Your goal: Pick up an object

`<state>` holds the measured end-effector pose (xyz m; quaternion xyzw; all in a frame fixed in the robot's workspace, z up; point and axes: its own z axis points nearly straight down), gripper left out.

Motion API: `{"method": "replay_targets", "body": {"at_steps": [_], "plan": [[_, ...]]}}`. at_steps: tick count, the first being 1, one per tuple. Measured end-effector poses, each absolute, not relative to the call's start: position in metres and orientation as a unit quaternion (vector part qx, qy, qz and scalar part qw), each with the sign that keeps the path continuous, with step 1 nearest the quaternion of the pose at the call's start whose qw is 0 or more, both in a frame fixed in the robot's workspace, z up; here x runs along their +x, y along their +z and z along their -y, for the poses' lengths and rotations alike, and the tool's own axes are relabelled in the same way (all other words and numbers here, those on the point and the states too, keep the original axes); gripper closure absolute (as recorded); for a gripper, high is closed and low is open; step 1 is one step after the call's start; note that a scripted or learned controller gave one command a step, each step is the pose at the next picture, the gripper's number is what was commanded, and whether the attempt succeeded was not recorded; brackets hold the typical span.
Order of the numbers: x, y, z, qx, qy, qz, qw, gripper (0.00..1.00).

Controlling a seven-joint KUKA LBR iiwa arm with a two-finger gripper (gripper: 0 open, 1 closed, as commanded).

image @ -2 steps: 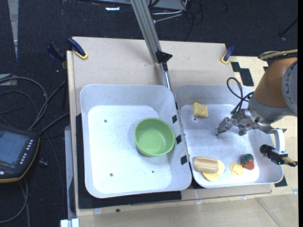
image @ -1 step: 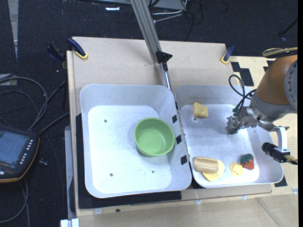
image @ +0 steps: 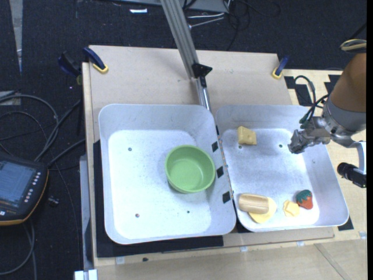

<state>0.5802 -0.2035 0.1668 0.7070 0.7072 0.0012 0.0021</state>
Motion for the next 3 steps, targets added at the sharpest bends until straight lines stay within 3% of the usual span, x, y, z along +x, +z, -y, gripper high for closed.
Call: {"method": "replay_targets", "body": {"at_steps": [2, 3], "plan": [[0.59, 0.258, 0.208, 0.707, 0.0009, -0.707, 0.002, 1.0], [0.585, 0.263, 0.161, 0.706, 0.0006, -0.709, 0.0, 1.0]]}}
